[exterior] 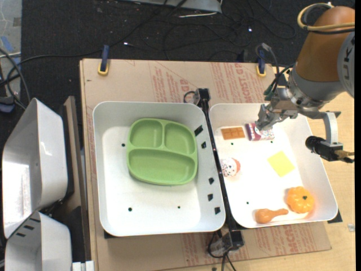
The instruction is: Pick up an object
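My gripper [265, 123] hangs low at the back of the right bin [318, 168], right over a small purple and white packet [255, 133], whose far end it hides. To the packet's left lies an orange cracker-like square [232, 133]. Further forward are a white and red ball [229, 166] and a flat yellow square [281, 164]. An orange pumpkin [299, 200] and an orange gourd [269, 214] sit near the bin's front edge.
The left bin [113, 202] holds a green divided plate [163, 151]. A black divider with clips [211, 151] runs between the bins. Two more white bins [31, 151] stand off the bench at the left.
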You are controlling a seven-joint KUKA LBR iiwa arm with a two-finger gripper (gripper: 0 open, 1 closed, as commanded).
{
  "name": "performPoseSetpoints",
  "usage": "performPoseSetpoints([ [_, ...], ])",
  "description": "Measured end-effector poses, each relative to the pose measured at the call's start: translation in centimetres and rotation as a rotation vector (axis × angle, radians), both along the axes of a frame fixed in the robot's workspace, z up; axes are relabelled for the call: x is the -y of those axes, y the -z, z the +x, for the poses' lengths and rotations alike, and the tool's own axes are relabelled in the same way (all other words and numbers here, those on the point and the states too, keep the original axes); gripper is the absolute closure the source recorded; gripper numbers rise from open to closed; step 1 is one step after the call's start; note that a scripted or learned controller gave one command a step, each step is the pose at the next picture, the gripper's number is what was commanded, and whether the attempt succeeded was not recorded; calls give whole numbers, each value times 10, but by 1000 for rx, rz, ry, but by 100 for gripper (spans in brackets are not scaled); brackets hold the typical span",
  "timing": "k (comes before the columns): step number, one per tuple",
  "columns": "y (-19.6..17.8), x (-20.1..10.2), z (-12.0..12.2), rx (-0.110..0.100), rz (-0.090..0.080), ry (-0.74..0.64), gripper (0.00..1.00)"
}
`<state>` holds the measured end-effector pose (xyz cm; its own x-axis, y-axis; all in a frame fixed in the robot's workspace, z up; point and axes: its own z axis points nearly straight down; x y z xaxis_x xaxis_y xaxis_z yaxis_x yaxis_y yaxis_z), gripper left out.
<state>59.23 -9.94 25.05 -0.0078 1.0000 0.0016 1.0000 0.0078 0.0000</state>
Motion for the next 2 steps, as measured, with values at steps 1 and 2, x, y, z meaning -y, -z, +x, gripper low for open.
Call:
performPoseSetpoints([
  [1,5,-62,0,-2,0,-1,100],
  [2,17,-107,-7,-2,-1,1,100],
])
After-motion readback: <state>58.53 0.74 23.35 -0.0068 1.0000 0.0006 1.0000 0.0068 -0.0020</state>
